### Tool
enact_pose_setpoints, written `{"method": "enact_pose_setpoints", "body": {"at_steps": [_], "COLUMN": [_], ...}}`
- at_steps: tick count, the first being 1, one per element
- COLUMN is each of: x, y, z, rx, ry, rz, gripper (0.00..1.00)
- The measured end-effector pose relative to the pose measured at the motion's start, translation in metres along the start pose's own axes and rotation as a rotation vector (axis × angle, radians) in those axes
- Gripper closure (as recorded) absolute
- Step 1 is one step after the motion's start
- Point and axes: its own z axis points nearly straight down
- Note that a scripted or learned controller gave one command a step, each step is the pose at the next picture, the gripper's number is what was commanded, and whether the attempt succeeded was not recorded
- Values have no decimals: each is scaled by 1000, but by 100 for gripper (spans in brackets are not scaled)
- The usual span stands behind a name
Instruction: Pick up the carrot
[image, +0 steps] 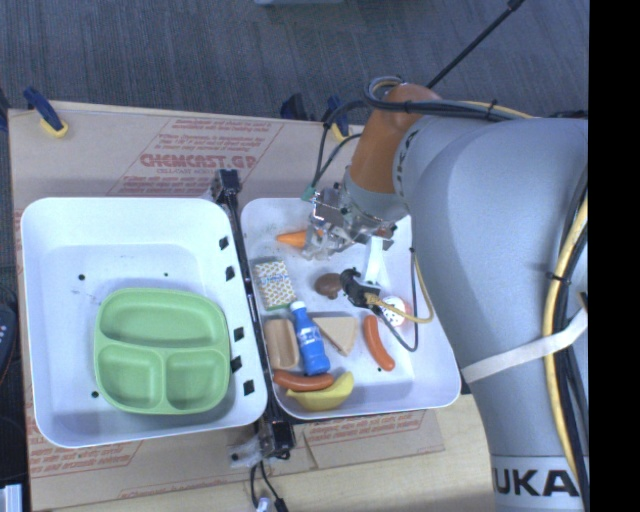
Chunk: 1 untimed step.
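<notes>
Item 1, arm: grey body w/ orange band, nearest the camera, reaching in from the right over the right bin.

Item 2, tool: seen low over the far-left part of the right bin, just beside the carrot. Whether it is open or closed cannot be told; the mechanism is cluttered and partly hidden by the wrist.

Item 3, carrot: small, orange, stubby, tapered, lying flat on the bin floor near the far-left corner. Its right end is at or under the tool; contact cannot be confirmed. It is well apart from the other goods.

Status: approach judged done, tool at the target. Grip not shown, lift not yet made; carrot appears to rest on the bin floor. Left: secure grasp, raise clear.

Other contents, right bin: blue bottle, banana, two sausages approx., bread slices, brown round item, speckled block.

Left bin: green divided plate.

Worktop: cardboard-covered.
</notes>
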Motion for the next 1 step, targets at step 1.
{"method": "enact_pose_setpoints", "body": {"at_steps": [1], "x": [32], "y": [-11], "z": [0], "rx": [-1], "ry": [0], "rz": [1], "gripper": [0]}}
